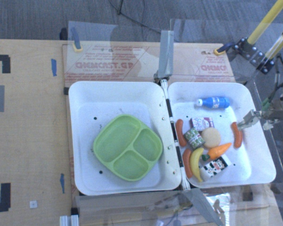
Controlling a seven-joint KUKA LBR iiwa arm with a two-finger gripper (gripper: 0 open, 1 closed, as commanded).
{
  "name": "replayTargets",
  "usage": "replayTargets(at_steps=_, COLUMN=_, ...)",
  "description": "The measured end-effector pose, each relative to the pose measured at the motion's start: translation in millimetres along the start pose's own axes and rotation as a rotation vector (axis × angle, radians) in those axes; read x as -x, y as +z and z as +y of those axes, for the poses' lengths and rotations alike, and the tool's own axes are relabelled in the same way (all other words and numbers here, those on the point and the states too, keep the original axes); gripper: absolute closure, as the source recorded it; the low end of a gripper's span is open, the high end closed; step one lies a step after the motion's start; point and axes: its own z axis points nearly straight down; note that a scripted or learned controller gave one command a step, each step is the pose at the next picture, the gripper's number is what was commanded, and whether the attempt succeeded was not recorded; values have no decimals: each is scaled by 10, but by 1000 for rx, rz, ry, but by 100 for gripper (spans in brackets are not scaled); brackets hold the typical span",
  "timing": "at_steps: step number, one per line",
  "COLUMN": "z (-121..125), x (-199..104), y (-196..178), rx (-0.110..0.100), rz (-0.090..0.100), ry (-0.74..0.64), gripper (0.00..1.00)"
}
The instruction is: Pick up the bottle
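Observation:
The bottle (pixel 213 102) is blue with a white cap and lies on its side near the far wall of the right bin (pixel 254 171). Its cap points left. It lies apart from the other items, with bare bin floor around it. A purple and white carton (pixel 201 123) is the closest thing to it, a little nearer the camera.
Toy food is heaped in the right bin: sausages (pixel 180 131) (pixel 237 134), a banana (pixel 195 163), a carrot (pixel 219 149), a beige ball (pixel 211 136) and a black and white carton (pixel 215 167). A green divided plate (pixel 128 147) sits in the left bin (pixel 80 102). A metal fixture (pixel 254 118) overhangs the right rim.

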Motion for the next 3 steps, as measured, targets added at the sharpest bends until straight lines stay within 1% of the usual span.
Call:
replayTargets(at_steps=1, z=679, x=30, y=-438, rx=4, rz=-2, ry=-87, gripper=0)
replayTargets(at_steps=2, z=938, x=-504, y=720, rx=1, rz=0, ry=2, gripper=0)
replayTargets(at_steps=3, z=1328, x=-336, y=1294, rx=0, rz=-6, ry=-221, gripper=0)
